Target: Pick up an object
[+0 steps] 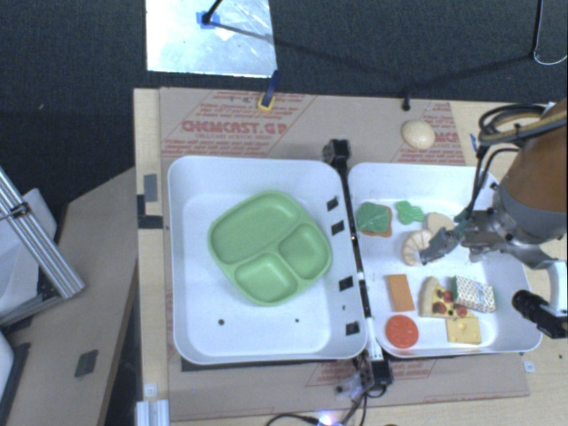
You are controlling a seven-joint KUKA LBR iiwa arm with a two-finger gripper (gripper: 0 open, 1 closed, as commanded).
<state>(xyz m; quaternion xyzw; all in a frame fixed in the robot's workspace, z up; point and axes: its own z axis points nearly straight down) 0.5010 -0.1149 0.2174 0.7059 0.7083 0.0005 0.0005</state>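
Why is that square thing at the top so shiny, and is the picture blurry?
In the camera view, the silvery sheet bounces light back as bright glare; the white bins look slightly washed out too; the toy pizza slice and other small foods look soft, and the gripper is a bit smeared.

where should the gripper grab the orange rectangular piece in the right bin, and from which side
Probably from straight above, closing across the short width of the orange rectangular piece. It lies flat with its long sides running up and down the bin, and there is bare floor on its left, while the pizza slice sits close on its right.
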